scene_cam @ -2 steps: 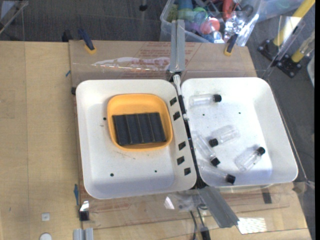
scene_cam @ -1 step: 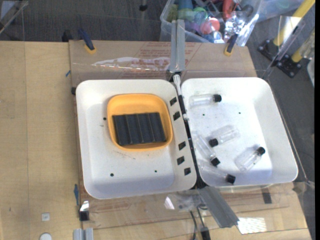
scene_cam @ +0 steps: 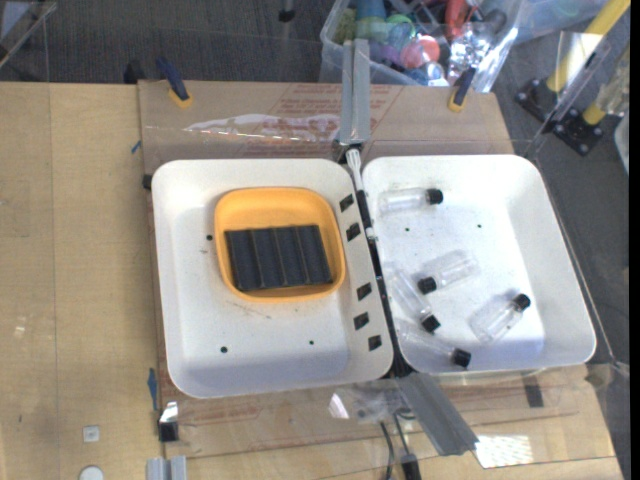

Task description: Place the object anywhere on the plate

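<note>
An orange plate (scene_cam: 232, 215) lies in the left white bin (scene_cam: 190, 338), and a dark ribbed rectangular block (scene_cam: 278, 257) rests flat on it. In the right white bin (scene_cam: 560, 268) lie several clear small bottles with black caps: one at the back (scene_cam: 409, 200), one near the middle (scene_cam: 443, 272), one at the front right (scene_cam: 499, 315), and one close to the divider (scene_cam: 412, 302).
A clear tub of colourful toys (scene_cam: 420, 18) stands behind the bins. A grey bar (scene_cam: 352, 98) runs along the seam between the bins. Blue clamps (scene_cam: 177, 83) hold the brown board. Wooden bench surface lies to the left.
</note>
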`<state>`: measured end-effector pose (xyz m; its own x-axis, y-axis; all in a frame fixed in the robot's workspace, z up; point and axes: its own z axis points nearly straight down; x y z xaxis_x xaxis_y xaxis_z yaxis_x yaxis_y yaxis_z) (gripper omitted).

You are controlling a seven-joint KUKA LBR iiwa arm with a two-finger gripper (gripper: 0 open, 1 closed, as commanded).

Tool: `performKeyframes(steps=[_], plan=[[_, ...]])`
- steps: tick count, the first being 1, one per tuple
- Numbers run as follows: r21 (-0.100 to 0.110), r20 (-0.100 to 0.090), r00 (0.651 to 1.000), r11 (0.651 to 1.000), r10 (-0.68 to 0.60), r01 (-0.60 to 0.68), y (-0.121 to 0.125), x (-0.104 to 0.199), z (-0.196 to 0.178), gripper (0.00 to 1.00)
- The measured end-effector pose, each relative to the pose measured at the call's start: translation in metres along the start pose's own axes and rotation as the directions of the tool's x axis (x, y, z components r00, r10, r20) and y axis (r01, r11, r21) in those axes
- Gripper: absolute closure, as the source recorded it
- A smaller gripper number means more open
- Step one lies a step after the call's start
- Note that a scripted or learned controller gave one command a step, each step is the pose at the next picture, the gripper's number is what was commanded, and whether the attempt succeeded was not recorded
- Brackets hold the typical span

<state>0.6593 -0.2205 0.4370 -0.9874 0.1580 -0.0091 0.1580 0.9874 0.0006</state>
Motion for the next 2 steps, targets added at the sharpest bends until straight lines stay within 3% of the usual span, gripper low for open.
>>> performKeyframes(steps=[1, 2], plan=[[-0.002, 0.000, 0.909, 0.909, -0.416, 0.416, -0.002, 0.002, 0.000, 1.00], [0.000, 0.003, 0.735, 0.735, -0.678, 0.678, 0.001, -0.009, 0.000, 1.00]])
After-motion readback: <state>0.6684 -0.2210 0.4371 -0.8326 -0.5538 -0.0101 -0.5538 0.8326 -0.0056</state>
